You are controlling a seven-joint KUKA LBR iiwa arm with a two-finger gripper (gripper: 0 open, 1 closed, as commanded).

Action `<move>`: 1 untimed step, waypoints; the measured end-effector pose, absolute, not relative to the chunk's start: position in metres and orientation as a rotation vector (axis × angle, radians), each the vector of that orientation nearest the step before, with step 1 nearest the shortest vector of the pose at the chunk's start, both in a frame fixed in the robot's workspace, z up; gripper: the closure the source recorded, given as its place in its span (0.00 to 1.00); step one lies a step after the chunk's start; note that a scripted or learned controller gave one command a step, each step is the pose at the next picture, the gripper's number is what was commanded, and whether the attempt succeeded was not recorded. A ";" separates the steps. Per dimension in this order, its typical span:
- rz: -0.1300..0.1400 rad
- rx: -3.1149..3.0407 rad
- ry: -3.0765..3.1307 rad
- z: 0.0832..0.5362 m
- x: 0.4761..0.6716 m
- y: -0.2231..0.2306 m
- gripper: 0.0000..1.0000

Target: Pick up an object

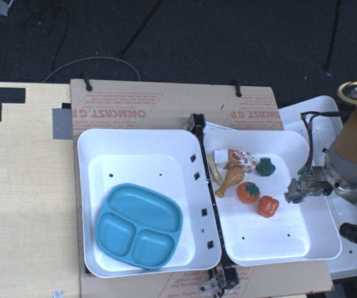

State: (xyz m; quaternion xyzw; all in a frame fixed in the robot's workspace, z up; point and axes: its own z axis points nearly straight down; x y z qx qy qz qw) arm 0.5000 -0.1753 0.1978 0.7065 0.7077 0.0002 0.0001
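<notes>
gripper [297, 190] right of frame, finger state unreadable | nearest: red pepper [267, 206] (tomato [248, 192] touching) | descend centred, avoid neighbour

Pincer [295, 193] hovers at the right bin's [290, 244] right side, beside the red pepper [267, 206]; tomato [248, 192], drumstick [230, 180] and broccoli [265, 166] cluster just beyond it.

Grey arm low at right, gripper [295, 192] pointing left
</notes>
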 end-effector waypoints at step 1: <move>-0.001 2.220 2.225 0.220 0.500 -0.176 1.00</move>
